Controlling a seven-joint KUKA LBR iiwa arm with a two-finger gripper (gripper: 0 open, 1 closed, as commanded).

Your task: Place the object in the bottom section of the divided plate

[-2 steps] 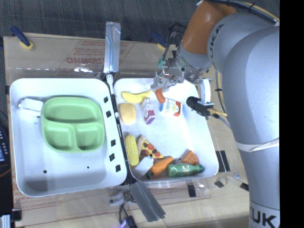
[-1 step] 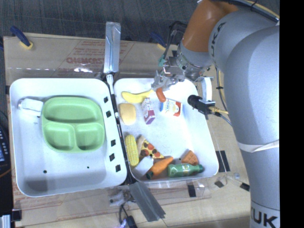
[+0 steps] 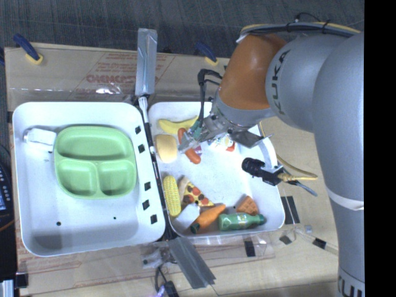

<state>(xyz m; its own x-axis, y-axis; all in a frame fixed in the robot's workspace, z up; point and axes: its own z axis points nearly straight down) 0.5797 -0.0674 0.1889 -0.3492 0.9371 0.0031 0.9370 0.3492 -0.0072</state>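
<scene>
The green divided plate (image 3: 94, 142) lies in the left bin, with one wide section at the top and two small ones along the bottom, all bare. My gripper (image 3: 193, 140) is down in the upper left part of the right bin. It hangs over a red sausage-like piece (image 3: 193, 156), between a yellow banana (image 3: 174, 126) and a pale round bun (image 3: 166, 148). The arm's wrist hides what lies right under the gripper. I cannot make out anything held.
The right bin (image 3: 272, 193) also holds a corn cob (image 3: 171, 195), a pizza slice (image 3: 195, 194), a carrot (image 3: 210, 215), a green bottle (image 3: 241, 221) and an orange wedge (image 3: 247, 204) along its front. A divider wall (image 3: 150, 166) separates the bins. The left bin (image 3: 37, 228) holds the plate.
</scene>
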